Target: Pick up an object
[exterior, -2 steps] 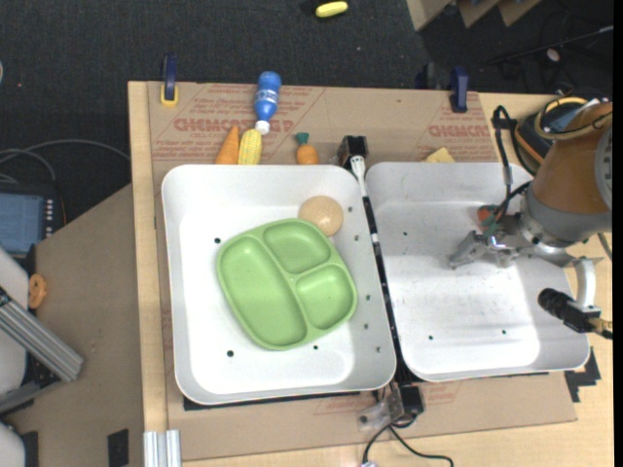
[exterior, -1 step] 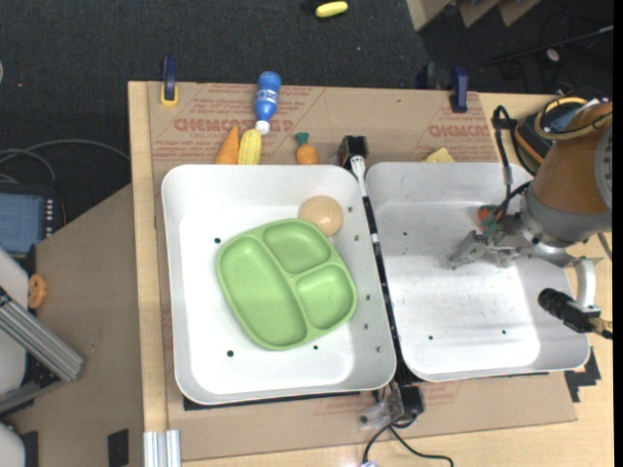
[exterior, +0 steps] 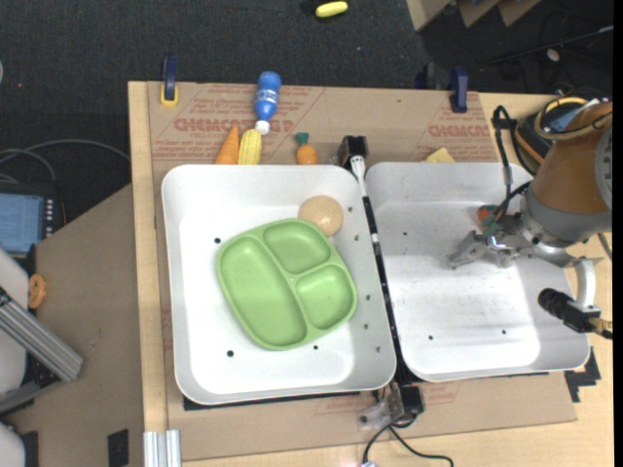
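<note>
Jaws (exterior: 470, 252) spread, holding nothing, low over right bin (exterior: 428, 300). Left bin (exterior: 195, 212) holds green tray (exterior: 284, 282); ball (exterior: 321, 213) touches tray.

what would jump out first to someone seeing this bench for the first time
A big green divided plate lies in the left bin, with a tan ball touching its upper edge. In the right bin, the gripper hangs low over the bare white floor, and toy vegetables lie on the cardboard beyond the left bin.
</note>
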`<state>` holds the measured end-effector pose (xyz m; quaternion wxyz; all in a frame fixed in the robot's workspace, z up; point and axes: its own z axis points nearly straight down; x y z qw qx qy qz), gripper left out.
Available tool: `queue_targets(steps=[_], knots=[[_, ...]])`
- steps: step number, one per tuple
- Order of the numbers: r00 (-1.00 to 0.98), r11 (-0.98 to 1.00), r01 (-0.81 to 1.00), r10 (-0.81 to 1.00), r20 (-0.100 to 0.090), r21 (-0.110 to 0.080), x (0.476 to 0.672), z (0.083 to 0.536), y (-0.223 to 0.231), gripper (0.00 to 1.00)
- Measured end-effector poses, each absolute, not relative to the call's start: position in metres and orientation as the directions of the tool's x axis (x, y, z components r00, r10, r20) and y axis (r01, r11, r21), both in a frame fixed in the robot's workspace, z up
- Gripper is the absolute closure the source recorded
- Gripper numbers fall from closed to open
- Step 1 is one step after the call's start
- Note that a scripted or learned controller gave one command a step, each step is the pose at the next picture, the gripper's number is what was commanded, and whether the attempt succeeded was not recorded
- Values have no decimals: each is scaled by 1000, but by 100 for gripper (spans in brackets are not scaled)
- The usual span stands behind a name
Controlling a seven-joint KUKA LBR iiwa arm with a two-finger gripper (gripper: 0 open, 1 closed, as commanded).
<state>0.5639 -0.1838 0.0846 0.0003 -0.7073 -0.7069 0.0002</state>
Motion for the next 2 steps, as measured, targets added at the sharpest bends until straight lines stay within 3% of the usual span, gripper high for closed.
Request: queue_targets(steps=[2], knots=[[1,-1,1000,1000,0,-1,564,85,-184,0]])
